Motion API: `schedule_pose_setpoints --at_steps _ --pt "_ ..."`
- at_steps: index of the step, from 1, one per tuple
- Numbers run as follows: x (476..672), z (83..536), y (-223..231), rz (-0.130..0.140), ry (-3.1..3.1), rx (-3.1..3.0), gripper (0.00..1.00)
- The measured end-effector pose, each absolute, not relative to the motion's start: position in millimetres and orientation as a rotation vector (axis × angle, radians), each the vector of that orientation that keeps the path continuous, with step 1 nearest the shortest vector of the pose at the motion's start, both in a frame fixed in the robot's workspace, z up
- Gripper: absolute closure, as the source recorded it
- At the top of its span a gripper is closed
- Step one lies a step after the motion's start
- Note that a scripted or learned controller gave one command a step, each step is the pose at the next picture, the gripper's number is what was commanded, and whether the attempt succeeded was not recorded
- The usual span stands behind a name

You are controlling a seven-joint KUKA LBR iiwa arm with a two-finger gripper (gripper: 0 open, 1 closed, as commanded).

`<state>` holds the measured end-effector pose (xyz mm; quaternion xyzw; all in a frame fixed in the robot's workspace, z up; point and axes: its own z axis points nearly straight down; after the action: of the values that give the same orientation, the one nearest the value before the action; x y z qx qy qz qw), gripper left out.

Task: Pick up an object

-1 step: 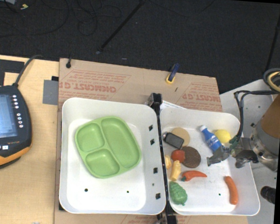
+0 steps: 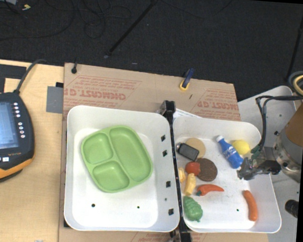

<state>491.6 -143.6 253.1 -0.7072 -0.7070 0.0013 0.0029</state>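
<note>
- The tool (image 2: pixel 246 171) is being seen near the right edge of the right bin (image 2: pixel 269 224), low over its floor; whether it is released or clenched cannot be told, as it is too small and dark.
- No object is being seen in its grasp, so the pick is being judged as not yet done.
- The blue bottle (image 2: pixel 229 152) is lying just beside the tool, toward the bin's far edge, and is being judged the likeliest target.
- It is being judged as light, stiff and somewhat slippery; hold is best being taken across the middle of its round body.
- A yellow lemon-like toy (image 2: pixel 241 147) is lying against the bottle, so crowding is being judged a risk.
- The right bin is also being shared by an orange sausage-like toy (image 2: pixel 250 205) near its right edge, a red pepper (image 2: pixel 208 190), a brown disc (image 2: pixel 207 169), a dark flat block (image 2: pixel 188 152) and a green leafy toy (image 2: pixel 192 209) at its near-left corner.
- The left bin (image 2: pixel 80 212) is being occupied by a green divided plate (image 2: pixel 116 158), lying at its middle.
</note>
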Motion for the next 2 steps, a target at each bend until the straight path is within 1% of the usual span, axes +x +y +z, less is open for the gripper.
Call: schedule_pose_setpoints --at_steps 1,2 --pt "494.4 388 -53 -0.016 -2.239 -2.214 1.0" --pt "475.1 368 27 0.004 -2.227 -2.209 1.0"
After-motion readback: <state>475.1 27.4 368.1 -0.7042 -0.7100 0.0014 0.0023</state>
